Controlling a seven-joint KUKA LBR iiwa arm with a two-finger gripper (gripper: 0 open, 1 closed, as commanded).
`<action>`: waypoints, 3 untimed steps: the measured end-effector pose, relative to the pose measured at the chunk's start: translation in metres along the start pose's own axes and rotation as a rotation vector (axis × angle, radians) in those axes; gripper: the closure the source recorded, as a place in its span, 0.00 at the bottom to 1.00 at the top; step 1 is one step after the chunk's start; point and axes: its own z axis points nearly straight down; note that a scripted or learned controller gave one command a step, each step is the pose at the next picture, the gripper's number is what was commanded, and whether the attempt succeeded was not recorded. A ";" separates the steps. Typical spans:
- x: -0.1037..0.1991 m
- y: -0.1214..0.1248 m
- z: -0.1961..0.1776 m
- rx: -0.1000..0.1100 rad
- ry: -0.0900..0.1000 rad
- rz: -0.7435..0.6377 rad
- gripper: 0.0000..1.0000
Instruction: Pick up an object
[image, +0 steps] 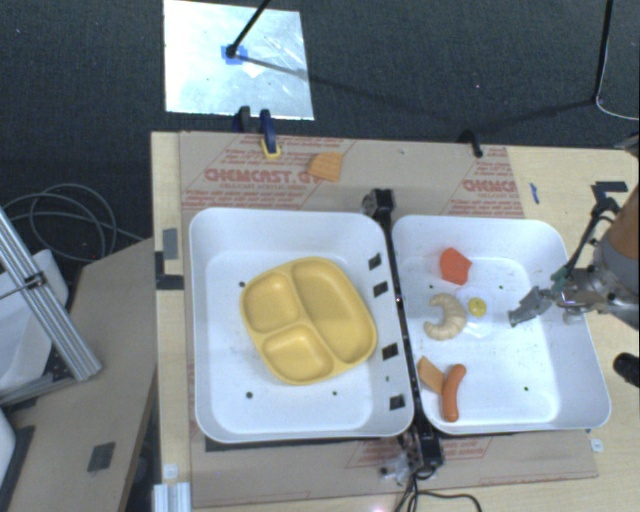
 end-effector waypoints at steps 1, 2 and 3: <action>-0.012 0.044 0.105 -0.003 -0.002 -0.003 0.00; -0.011 0.136 0.045 -0.014 -0.005 -0.006 0.00; 0.033 0.147 -0.063 -0.011 -0.002 -0.006 0.00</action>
